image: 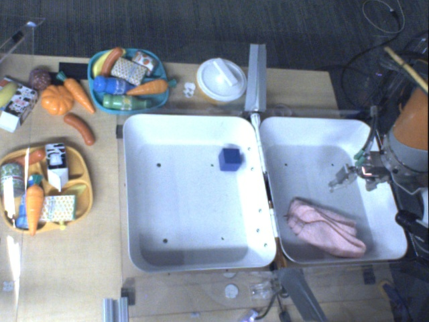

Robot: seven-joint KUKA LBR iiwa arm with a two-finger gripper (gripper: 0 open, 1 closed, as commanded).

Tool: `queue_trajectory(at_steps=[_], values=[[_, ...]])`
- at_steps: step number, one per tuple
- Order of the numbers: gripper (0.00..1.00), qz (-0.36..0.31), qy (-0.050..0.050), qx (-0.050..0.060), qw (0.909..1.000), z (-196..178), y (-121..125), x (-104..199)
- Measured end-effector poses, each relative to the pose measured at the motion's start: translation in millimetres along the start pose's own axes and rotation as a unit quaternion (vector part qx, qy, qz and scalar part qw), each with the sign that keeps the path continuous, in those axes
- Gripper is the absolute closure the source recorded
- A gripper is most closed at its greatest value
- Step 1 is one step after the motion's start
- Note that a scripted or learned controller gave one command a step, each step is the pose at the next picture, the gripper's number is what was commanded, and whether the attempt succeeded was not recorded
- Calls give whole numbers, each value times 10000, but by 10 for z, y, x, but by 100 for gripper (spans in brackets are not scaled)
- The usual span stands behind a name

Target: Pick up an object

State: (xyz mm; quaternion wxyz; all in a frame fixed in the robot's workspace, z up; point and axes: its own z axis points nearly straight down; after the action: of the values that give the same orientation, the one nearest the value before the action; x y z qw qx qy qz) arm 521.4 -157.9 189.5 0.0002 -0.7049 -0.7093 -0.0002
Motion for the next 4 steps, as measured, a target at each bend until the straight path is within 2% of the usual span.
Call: queue_trajectory(at_steps=[1,2,3,4], values=[[0,0,0,-1,10000,-1,0,0],[0,-616,-26,-94,9981,981,-211,195],[0,-1800,-38,-95,9836,976,24,651],[0,-3106,-14,-28,9505,247,152,367]])
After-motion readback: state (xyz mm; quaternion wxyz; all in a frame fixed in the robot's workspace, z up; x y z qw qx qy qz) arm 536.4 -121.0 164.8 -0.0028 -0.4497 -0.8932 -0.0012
